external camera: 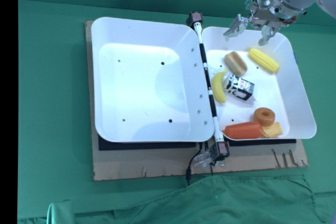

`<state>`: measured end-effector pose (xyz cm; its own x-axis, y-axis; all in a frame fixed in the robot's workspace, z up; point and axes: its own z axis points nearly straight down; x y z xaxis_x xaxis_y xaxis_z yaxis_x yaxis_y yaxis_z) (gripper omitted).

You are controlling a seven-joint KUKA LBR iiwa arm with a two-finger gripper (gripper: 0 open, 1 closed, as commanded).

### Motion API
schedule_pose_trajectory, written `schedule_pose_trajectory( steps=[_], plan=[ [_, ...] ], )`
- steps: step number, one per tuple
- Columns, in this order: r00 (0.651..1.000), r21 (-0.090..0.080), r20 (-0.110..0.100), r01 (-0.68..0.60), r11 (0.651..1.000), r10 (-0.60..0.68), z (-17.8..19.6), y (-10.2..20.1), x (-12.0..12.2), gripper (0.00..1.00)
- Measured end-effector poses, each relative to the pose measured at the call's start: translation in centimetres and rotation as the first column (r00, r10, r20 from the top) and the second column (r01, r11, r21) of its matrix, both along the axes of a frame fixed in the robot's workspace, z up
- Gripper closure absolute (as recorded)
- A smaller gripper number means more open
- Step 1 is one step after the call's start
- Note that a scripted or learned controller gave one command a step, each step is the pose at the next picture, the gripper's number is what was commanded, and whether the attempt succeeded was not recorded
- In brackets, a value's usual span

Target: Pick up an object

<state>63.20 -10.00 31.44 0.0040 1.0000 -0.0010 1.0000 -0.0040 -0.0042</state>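
Gripper: the gripper (251, 30) hangs over the far rim of the right bin (304, 113), at about 12 o'clock of that bin. Its two fingers stand apart and there is nothing between them.

Arm: it comes in from 2 o'clock of the view, the orange band just above the wrist.

Nearest things: the corn cob (264, 60) and the bread roll (235, 63) lie just beside each other in the far part of the right bin. Both are near the gripper, toward 6 o'clock from it.

Direction from the jaws: the corn cob lies at about 5 o'clock from the point between the fingertips; the bread roll lies at about 7 o'clock.

Long axis, corn cob: it runs from 10 o'clock to 4 o'clock.

Long axis, bread roll: it runs nearly the same way, a little steeper.

Line of the fingers: they seem to open roughly along 9 to 3 o'clock, so I judge they would close obliquely on either thing, not squarely across it.

Other things: the banana (218, 87) lies along the inner wall, the milk carton (240, 88) touching or almost touching it; the doughnut (264, 115), the carrot (243, 130) and a yellow waffle piece (273, 130) are crowded at the near end, well apart from the gripper.

Left bin: the left bin (105, 39) lies at 9 o'clock, far from the gripper.

Judgement: the pick is not yet begun; a short descent toward 5 or 7 o'clock is what the move needs.
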Motion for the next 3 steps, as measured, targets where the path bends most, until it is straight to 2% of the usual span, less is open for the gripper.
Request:
schedule_pose_trajectory(
  steps=[2,3],
  plan=[
    [1.0,0.0,0.0,0.001,1.0,-0.001,-10.0,-1.2,-1.5,0.0],
    [1.0,-0.001,0.008,0.0,1.0,0.0,-13.3,-1.4,-1.3,0.0]
  ],
)
